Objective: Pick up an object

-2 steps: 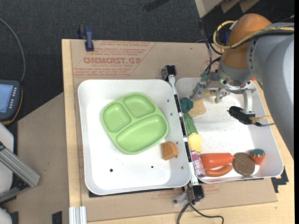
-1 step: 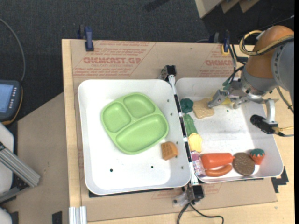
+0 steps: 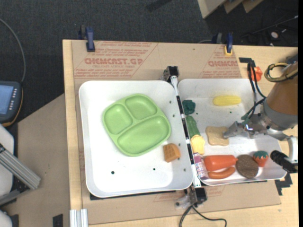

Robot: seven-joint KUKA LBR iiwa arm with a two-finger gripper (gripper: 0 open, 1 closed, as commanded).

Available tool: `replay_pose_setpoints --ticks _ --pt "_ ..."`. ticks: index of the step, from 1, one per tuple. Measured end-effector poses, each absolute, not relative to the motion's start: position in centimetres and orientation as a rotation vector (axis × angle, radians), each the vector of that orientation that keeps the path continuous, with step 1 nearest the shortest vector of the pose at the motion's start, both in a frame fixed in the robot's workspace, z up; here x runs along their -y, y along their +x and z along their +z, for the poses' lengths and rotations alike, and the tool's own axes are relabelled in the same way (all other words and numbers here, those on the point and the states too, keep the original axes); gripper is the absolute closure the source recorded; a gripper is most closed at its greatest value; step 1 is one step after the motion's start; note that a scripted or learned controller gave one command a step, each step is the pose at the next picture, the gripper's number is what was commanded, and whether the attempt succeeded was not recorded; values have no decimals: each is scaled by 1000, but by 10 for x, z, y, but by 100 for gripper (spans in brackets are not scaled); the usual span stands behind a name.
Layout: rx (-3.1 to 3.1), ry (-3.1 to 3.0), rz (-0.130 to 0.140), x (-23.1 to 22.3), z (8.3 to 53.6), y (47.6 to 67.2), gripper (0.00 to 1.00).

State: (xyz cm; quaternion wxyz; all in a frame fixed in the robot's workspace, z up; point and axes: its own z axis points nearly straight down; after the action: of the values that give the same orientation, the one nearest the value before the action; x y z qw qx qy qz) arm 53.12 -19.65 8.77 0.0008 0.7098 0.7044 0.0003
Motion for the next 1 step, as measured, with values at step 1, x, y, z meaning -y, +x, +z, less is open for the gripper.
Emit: replay_pose_setpoints --ticks 1 --pt "-2233 2220 -14 184 85 659 0"
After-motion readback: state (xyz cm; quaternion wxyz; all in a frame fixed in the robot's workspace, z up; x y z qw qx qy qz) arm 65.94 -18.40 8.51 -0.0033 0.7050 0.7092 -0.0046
